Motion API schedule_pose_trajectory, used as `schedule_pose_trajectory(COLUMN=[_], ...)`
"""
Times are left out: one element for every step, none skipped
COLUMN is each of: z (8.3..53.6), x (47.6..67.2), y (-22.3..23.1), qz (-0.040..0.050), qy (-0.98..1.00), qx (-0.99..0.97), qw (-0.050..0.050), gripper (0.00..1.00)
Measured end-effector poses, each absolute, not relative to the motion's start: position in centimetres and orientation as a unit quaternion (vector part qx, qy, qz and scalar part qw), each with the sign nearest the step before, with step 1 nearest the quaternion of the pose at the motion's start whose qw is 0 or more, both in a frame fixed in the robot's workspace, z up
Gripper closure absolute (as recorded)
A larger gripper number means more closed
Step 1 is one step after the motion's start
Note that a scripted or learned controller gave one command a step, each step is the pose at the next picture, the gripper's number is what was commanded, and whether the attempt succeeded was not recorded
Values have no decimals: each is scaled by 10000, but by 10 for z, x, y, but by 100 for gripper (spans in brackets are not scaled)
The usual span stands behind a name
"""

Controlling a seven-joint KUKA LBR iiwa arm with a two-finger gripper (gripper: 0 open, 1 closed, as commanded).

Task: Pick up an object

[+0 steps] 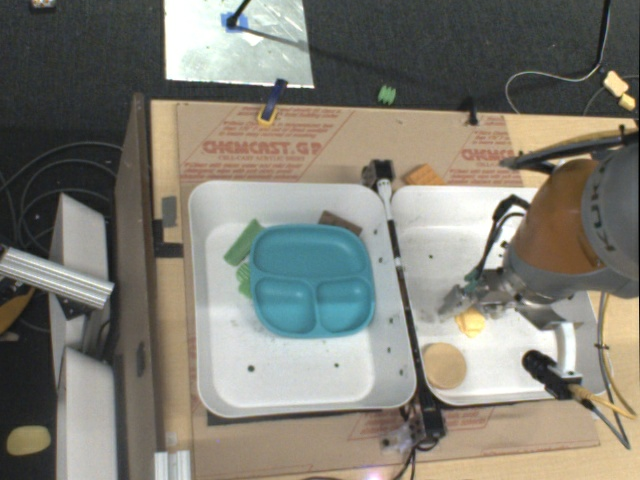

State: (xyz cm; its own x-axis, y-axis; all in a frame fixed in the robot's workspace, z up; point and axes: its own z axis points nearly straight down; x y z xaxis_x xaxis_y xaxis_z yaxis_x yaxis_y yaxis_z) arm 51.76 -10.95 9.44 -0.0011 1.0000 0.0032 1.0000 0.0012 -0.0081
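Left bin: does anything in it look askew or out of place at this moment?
Somewhat. The blue divided tray lies slightly skewed in the left bin, on top of a green object and a brown object, both partly pinned under its edges. Nothing looks spilled or broken.

- We see a dark carpeted floor (450,28) around the bench.
- A shiny metal sheet (238,28) lies on the floor above the bench.
- Brown cardboard (300,143) with red lettering covers the bench top.
- Black cables (50,183) loop at left, beside a white frame (80,368).
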Motion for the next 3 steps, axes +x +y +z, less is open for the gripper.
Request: schedule_pose_trajectory(z=[109,109,84], x=[522,521,502], y=[-111,-111,-98], qz=[-9,-9,-4], qy=[-7076,-7076,-7067], qx=[-7066,-7066,-7075], qw=[-9,-8,-2], gripper=[100,0,0])
